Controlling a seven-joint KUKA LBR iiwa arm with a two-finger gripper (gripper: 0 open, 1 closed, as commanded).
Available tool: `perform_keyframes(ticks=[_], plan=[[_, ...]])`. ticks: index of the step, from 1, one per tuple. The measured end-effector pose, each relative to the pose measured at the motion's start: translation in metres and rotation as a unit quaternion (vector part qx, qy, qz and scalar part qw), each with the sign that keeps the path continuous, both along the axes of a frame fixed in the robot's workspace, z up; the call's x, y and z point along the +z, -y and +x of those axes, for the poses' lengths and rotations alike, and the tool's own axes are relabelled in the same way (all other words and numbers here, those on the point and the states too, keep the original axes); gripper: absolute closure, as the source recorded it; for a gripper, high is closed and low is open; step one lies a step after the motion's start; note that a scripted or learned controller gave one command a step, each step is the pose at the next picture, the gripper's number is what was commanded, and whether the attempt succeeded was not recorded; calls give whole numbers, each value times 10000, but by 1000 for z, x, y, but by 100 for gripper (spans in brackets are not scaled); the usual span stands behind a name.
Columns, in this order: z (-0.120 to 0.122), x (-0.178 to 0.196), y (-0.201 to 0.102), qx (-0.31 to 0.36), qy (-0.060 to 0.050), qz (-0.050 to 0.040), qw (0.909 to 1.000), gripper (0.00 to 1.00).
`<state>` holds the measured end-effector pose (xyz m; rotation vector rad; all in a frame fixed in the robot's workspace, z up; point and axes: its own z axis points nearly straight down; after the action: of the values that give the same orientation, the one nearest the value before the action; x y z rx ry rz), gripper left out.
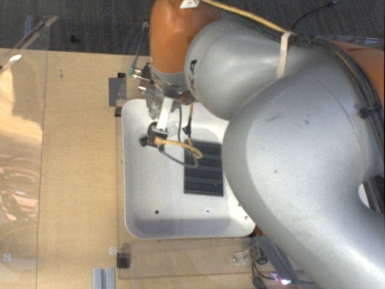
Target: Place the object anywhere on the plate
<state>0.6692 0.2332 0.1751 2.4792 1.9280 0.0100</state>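
Pale wooden bench [66, 161] nearest, bearing white bin [174, 221]. Flat in bin, right of middle: black ridged slab [203, 173], just beside bulky grey arm [301, 131] reaching in from right. Farther back, orange band bent downward, gripper [160, 114] low over bin's far-left part; opening impossible to tell.

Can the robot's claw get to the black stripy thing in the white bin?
Probably yes. The claw hangs over the white bin, just beside the black stripy slab lying flat inside, and nothing sits between them.
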Motion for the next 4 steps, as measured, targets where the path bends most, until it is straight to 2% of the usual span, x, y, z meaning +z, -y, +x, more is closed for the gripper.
perform_keyframes(ticks=[1,2,3,4], plan=[[0,-78,-2,-1991,-11,10,9800,100],[-61,-42,51,-197,-14,1,9998,100],[-174,-82,-6,313,43,44,9995,100],[-119,-72,29,1565,-4,-7,9877,100]])
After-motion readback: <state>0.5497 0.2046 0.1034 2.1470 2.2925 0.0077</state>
